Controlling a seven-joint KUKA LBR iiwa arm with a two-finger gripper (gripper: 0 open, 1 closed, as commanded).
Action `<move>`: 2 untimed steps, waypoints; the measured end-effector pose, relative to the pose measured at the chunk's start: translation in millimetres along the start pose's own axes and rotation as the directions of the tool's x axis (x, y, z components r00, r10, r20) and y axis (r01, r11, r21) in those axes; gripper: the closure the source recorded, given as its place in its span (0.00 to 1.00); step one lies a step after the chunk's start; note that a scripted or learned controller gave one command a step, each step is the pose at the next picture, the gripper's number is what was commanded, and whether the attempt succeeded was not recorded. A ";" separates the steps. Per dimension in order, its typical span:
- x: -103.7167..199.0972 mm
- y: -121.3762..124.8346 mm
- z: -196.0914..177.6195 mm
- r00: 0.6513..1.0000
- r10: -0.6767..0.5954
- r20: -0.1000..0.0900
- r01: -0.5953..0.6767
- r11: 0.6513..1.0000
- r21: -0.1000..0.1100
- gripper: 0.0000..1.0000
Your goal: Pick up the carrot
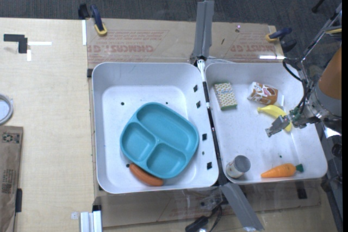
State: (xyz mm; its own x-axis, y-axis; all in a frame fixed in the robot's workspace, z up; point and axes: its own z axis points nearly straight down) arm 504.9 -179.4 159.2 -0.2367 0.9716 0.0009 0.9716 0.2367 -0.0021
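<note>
Gripper (278, 127) position: we find it inside the right bin (312, 141), near that bin's right wall, about midway along it, with the arm (329, 89) entering over the right rim. We cannot tell its state from this view; nothing is seen caught in it. Just beside its tip lies a banana (271, 111), and we cannot tell whether the two touch. The carrot (279, 171) lies flat near the front right corner of the right bin, close to the front wall, its green top pointing at the right wall and its thin end toward a small tin can (237, 165) standing by the front left corner. Carrot and gripper are apart, with bare bin floor between. We judge the carrot a light toy, probably hard and smooth, so it may roll or slip out of a shallow pinch; the thick middle, taken across its width, looks the soundest hold, and the tapered end the poorest. The near front wall leaves little room on that side. Also noted: a green box (225, 95) and a snack packet (263, 93) toward the rear of the right bin, and a blue divided plate (159, 139) in the left bin (103, 117).
</note>
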 end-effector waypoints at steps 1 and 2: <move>-34.5 -32.8 36.6 0.985 -0.174 0.000 0.174 0.985 -0.001 0.00; -34.9 -31.8 27.4 0.985 -0.172 0.002 0.172 0.985 -0.003 1.00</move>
State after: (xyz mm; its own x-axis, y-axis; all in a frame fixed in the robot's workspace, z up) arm 482.1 -220.8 131.8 -0.4001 0.9165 -0.0003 0.9165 0.4001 0.0012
